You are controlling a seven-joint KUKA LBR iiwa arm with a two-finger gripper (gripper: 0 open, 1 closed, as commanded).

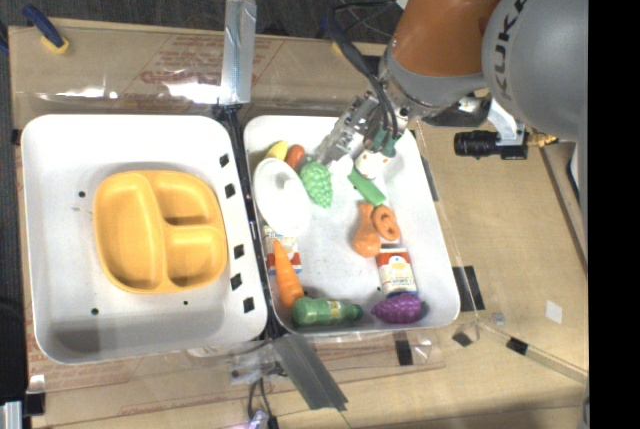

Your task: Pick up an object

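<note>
The right bin holds several toy foods. A green grape bunch sits at the upper middle, right at the tip of my gripper, which reaches down from the upper right. Whether the grapes are gripped or merely touched is unclear. Beside them are a white bowl, a yellow piece and a red-orange piece. A green piece and a small white piece lie just under the wrist.
Lower in the right bin lie an orange pastry, a red-capped bottle, purple grapes, a green bottle and a carrot. The left bin holds a yellow divided tray.
</note>
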